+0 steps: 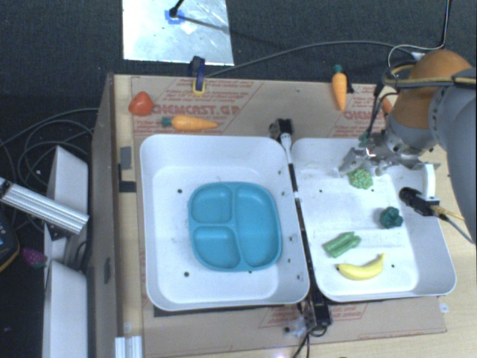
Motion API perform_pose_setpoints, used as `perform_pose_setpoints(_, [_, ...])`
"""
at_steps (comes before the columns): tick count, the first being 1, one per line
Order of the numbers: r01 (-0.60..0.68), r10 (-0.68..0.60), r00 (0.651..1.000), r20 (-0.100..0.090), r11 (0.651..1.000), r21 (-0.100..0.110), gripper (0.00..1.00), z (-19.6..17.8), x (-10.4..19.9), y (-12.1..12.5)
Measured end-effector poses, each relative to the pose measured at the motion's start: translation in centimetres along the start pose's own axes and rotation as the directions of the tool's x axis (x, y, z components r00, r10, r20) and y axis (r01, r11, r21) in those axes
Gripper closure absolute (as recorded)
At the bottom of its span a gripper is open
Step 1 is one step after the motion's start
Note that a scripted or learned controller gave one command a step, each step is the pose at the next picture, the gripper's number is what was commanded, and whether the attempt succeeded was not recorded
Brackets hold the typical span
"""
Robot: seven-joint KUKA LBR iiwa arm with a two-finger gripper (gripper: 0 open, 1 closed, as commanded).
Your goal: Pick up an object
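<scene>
Light-green broccoli just beneath gripper, grip state unclear; dark-green piece, pickle, banana apart.

cardboard-topped bench with two white bins, carrots, tomato

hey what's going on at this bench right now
A robot arm reaches into the right bin, its gripper right above a light green broccoli piece. Nothing looks lifted yet. A dark green piece, a green pod and a banana lie in that bin. The left bin holds a blue tray.
</scene>
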State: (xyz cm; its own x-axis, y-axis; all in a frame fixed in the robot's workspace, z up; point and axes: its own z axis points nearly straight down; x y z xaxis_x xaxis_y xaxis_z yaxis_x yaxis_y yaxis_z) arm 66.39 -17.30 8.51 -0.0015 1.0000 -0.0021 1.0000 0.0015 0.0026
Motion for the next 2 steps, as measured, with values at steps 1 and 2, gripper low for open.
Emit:
perform_pose_setpoints(1, [0.002,-0.002,1.000,0.001,1.000,-0.006,1.00,-1.3,0.0,0.2])
perform_pose_setpoints(2, [0.004,-0.004,1.000,-0.003,1.000,-0.003,1.00,-8.2,9.0,-3.5])
